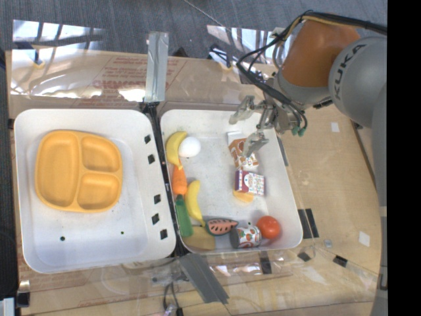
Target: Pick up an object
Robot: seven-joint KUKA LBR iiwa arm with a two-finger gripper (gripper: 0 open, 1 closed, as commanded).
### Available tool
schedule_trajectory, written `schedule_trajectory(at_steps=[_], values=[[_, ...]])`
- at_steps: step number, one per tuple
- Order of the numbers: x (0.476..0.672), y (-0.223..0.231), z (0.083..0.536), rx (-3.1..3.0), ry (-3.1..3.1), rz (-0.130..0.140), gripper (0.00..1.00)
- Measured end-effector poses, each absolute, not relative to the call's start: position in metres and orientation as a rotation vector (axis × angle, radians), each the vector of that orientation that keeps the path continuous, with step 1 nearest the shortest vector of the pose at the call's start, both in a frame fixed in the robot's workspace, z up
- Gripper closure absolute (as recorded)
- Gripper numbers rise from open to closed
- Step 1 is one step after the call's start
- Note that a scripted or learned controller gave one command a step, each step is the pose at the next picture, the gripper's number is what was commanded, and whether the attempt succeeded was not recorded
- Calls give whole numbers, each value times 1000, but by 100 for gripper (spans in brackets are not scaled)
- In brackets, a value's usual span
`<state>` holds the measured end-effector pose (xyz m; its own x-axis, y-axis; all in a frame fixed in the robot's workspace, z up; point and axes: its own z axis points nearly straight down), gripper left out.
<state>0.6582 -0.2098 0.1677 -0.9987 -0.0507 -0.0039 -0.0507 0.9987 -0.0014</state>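
Observation:
My gripper (248, 126) hangs over the far right part of the right bin (289, 196), its two fingers spread open with nothing held between them. Just below it lies a brown and white carton (243, 154), close under the lower fingertip (258, 139). A small red and purple juice box (250, 184) lies a little nearer. Along the bin's left wall are a banana (173, 147), a white ball (190, 147), a carrot (179, 180) and a second banana (193, 200). At the near edge sit a watermelon slice (222, 226), a small can (248, 236) and a tomato (268, 228).
The left bin (39, 242) holds a yellow divided tray (79, 170). A green piece (183, 220) and a yellow piece (200, 241) lie in the right bin's near left corner. The arm's cables (263, 64) hang over the right bin's far edge.

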Motion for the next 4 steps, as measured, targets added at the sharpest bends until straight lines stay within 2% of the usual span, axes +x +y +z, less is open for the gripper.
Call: schedule_trajectory(at_steps=[1,2,3,4], values=[[634,-189,90,-87,3143,3,0],[587,-210,93,-164,3134,-1,0],[558,-208,93,-116,3137,0,0],[548,-207,92,-100,3139,2,0]])
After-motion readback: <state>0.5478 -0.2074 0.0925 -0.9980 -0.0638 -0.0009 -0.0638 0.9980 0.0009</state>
